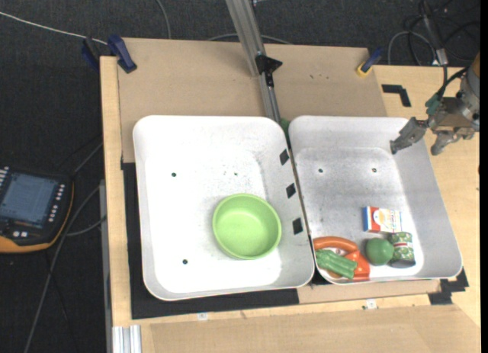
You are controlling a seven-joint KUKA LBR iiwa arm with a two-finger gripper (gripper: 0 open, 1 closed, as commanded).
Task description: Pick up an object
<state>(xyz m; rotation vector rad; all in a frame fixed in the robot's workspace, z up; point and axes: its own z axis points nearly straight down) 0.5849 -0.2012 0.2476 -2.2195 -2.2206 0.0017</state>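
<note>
Brown cardboard bench top [198,77] under the camera, dark carpet all round it, and two shallow white plastic bins side by side. Left bin [160,153] carries one round lime-green plastic bowl [246,226], sitting upright toward its near right corner. Over in the right bin [343,153] everything is crowded at the near edge: a small white carton with red and blue print [380,219], a green ball-shaped toy [377,251] just below it, a small green printed can [402,248] touching that ball's right side, and an orange-and-green toy vegetable piece [339,258] at the left of the group. Two-finger gripper [424,139] hangs over the right bin's far right corner, fingers spread, nothing between them, well apart from the cluster.
</note>
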